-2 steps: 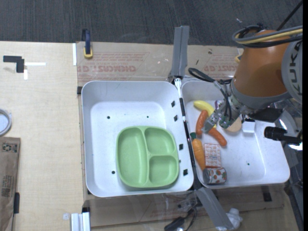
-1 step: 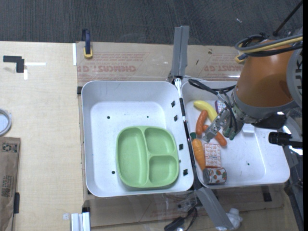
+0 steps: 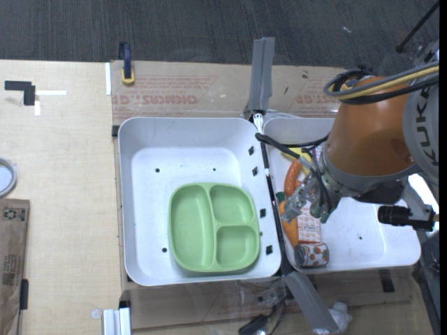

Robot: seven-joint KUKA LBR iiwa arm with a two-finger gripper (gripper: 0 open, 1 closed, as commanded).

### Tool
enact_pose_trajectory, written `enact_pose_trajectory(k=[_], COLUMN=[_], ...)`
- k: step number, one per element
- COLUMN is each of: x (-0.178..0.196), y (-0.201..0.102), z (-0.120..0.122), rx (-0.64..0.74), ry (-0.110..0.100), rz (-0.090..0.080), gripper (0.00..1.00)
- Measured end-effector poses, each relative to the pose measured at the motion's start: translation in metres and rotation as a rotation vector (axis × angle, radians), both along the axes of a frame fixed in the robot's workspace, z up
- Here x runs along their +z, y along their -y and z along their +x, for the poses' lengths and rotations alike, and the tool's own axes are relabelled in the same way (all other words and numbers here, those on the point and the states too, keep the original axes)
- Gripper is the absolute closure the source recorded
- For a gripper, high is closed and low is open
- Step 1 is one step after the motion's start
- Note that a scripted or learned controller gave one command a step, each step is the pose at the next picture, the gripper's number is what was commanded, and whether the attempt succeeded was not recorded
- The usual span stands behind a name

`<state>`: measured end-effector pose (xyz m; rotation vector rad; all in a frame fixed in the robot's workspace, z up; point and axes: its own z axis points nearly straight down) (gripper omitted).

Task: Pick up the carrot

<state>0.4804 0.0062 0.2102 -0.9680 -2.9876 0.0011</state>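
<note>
- You see only part of the carrot (image 3: 292,176): an orange sliver in the right bin (image 3: 363,246), close to that bin's left wall, right of the frame's centre; the arm (image 3: 367,142) and dark cables cross over its upper end.
- The gripper (image 3: 312,202) sits just right of the carrot, at the lower left of the arm's bulk. You cannot tell from here how it stands, nor whether it has hold of anything; the metal parts blur together with the clutter below.
- Below the gripper lie a small packet (image 3: 308,227) and a can (image 3: 312,255) on its side, near the bin's lower left corner.
- The arm reaches in from the right edge, its orange band over the right bin's upper half, hiding much of that bin's floor.
- In the left bin (image 3: 140,187) lies a green divided plate (image 3: 214,227), toward the lower right, in plain sight.
- On the tabletop (image 3: 56,187), at the far left edge, a roll of tape (image 3: 5,178) is cut off by the frame.
</note>
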Motion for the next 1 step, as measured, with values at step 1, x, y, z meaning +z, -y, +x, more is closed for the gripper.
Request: enact_pose_trajectory(k=[1], x=[0.0103], y=[-0.0316], z=[-0.0012], rx=[0.39], ry=[0.004], rz=[0.0], gripper=[1.0])
